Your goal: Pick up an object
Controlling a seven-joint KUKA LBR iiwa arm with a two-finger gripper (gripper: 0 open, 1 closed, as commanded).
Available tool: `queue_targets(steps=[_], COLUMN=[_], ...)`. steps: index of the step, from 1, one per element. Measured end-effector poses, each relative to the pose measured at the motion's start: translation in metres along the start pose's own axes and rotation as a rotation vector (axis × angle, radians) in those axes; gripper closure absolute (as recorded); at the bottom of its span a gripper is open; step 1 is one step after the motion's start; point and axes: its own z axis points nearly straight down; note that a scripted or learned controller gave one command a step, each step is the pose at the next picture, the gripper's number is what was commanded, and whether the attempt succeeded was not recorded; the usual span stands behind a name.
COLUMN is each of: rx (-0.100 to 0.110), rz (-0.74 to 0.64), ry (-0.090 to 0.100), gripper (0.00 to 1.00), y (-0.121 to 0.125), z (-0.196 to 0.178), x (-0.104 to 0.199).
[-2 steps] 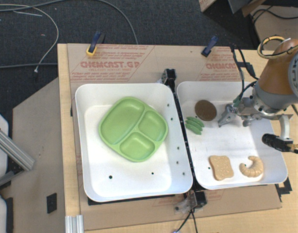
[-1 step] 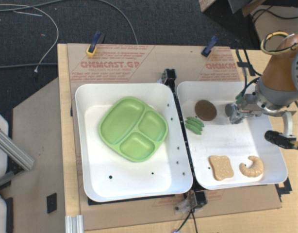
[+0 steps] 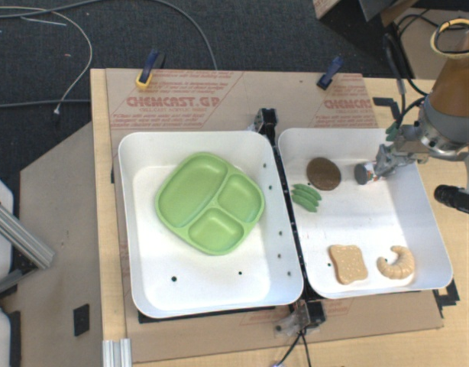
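While the arm is reaching in from the right, scene is reading like this:

gripper (image 3: 370,172): hanging low over the right bin's upper right part, just right of the brown cookie; grip state: cannot tell, tip too small and blurred.
arm (image 3: 448,105): grey wrist with orange band sitting above it, coming in over the bin's far right corner.
right bin (image 3: 418,212): holding four toy foods.
brown cookie (image 3: 324,173): round, lying flat at upper left of this bin, no clear long axis, near the gripper tip but apart from it.
green pea pod (image 3: 306,197): lying just below-left of the cookie, long axis running slantwise from upper left to lower right, close to the bin's left wall.
toast slice (image 3: 347,264): lying flat near the front edge, long axis running roughly front to back.
croissant (image 3: 397,264): sitting just right of the toast, curved, open side facing left.
left bin (image 3: 143,281): holding a green divided plate (image 3: 210,202), three compartments, turned at a diagonal.
clamps (image 3: 149,67): two blue ones gripping the cardboard's far edge.
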Motion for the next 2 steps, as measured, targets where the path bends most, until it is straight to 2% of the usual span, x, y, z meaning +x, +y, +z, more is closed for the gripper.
queue_targets(steps=[1,2], rx=[0.002,0.006], rz=[0.001,-0.004], ry=[0.001,0.004], gripper=[1.00,1.00], y=[0.001,0.009], z=[-0.022,-0.025], x=[0.000,0.048])
